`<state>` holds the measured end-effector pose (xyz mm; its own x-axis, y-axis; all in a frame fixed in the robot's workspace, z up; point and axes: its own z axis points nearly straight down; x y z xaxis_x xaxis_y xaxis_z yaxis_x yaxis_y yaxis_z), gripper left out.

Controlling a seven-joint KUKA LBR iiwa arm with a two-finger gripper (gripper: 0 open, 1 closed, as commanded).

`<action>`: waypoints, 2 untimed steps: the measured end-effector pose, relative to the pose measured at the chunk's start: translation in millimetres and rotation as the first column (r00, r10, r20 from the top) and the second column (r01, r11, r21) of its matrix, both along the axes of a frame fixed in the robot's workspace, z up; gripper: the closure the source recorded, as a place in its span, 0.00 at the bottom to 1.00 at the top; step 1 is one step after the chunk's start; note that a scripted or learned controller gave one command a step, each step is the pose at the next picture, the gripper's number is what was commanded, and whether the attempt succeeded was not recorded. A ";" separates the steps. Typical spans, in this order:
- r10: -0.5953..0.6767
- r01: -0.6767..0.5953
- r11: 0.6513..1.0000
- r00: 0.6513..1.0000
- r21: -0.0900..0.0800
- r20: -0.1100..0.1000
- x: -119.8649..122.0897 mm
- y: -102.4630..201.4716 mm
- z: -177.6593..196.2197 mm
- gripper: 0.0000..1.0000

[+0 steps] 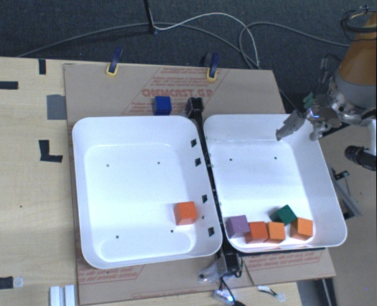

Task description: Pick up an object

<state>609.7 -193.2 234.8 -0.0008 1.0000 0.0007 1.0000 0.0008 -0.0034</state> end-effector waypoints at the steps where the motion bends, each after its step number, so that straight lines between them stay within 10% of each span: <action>1: 0.000 0.000 1.000 1.000 0.001 -0.002 -3.8 5.9 -61.6 0.00; 2: 0.000 0.000 1.000 1.000 0.000 0.000 -2.1 7.8 -104.5 0.00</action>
